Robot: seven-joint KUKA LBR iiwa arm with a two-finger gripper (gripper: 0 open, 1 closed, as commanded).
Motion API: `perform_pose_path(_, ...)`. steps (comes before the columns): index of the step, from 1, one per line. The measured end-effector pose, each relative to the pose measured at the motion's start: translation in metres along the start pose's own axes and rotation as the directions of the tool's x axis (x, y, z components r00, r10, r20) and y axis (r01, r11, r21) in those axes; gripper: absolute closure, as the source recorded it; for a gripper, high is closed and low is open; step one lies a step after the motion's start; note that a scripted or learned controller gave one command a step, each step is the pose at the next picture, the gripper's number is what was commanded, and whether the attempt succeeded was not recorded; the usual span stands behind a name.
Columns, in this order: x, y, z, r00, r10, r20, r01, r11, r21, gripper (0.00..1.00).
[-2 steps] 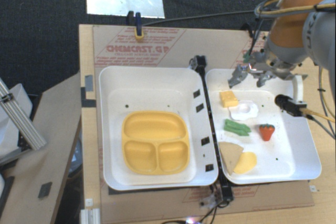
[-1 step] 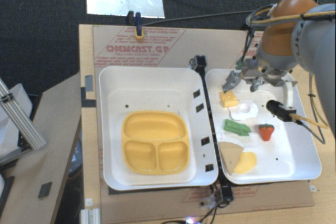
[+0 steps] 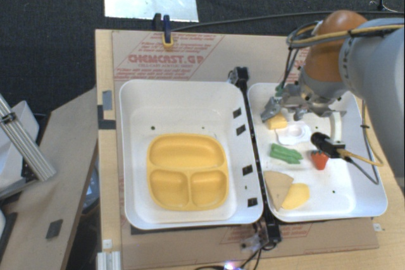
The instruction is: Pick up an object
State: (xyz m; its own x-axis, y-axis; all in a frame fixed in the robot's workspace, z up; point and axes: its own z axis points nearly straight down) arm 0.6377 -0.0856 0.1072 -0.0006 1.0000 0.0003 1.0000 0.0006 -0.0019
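Just now the gripper [image 3: 274,109] hangs over the far left corner of the right bin [image 3: 364,202], with the grey arm reaching in from the right. A small yellow wedge [image 3: 276,123] lies on the bin floor right under the claw's tip, partly covered by it. Whether the two touch is unclear. Whether the claw is released or clenched cannot be told from this angle, and nothing can be seen grasped in it. Just beside the wedge, toward the near side, sits a white round piece [image 3: 293,134], then a green piece [image 3: 285,153] and, to its right, a red piece [image 3: 319,162]. Near the bin's front left corner a tan triangular piece [image 3: 276,184] touches a yellow oval piece [image 3: 296,196]. The left bin [image 3: 136,110] holds a yellow divided tray [image 3: 187,171], well apart from the claw.
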Motion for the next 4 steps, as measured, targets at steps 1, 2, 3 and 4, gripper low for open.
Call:
perform_pose_path(1, 0.0, 0.002, -0.013, 1.0, 0.001, 0.001, -0.001, 1.0, -0.006, 1.0)
perform_pose_path(2, -0.007, -0.003, -0.073, 1.0, 0.002, 0.001, -0.002, 1.0, -0.007, 1.0)
perform_pose_path(3, -0.012, 0.005, -0.12, 1.0, -0.003, 0.001, 0.003, 1.0, -0.007, 1.0)
perform_pose_path(4, -0.013, 0.006, -0.166, 1.0, -0.004, 0.001, 0.004, 1.0, -0.006, 1.0)
